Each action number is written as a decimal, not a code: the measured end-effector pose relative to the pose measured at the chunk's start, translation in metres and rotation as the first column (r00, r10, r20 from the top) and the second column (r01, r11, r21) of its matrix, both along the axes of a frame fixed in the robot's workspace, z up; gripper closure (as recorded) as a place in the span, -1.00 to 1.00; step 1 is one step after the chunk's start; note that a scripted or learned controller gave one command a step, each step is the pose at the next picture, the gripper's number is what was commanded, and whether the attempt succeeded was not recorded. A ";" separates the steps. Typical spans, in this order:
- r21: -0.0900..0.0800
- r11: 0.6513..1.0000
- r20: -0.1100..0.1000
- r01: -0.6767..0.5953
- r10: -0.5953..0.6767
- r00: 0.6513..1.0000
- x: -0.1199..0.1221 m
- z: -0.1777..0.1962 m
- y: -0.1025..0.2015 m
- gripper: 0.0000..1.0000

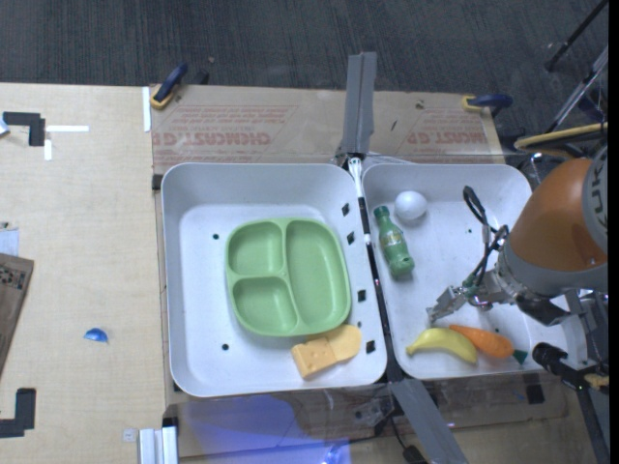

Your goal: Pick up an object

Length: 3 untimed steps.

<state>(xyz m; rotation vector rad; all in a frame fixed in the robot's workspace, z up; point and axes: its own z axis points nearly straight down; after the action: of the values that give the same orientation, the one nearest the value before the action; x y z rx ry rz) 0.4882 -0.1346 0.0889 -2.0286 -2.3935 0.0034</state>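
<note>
- Cheese wedge [326,350]: front of my left bin [184,288], against the green divided plate [288,276].
- Banana [443,343] and carrot [483,340]: right bin [435,177], front, touching, long axes across the bin.
- Gripper [447,304]: just above the banana; I see nothing held, and cannot tell its jaw spread.
- Green bottle [393,243], white ball [411,205]: farther back.

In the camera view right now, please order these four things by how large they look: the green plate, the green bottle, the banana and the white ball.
Largest to smallest:
1. green plate, by far
2. banana and green bottle: they look about alike, so I will not rank them
3. white ball
</note>
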 end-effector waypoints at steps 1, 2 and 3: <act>0.001 0.978 0.000 -0.208 0.208 0.978 -0.011 0.000 0.024 -1.00; -0.003 0.979 0.001 0.204 -0.204 0.979 -0.011 0.000 -0.059 -1.00; -0.001 0.966 -0.002 0.259 -0.259 0.966 -0.011 0.000 0.027 -1.00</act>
<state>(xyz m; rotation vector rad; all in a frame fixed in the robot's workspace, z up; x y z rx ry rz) 0.4771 -0.1073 0.0885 -2.3227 -2.1070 0.0056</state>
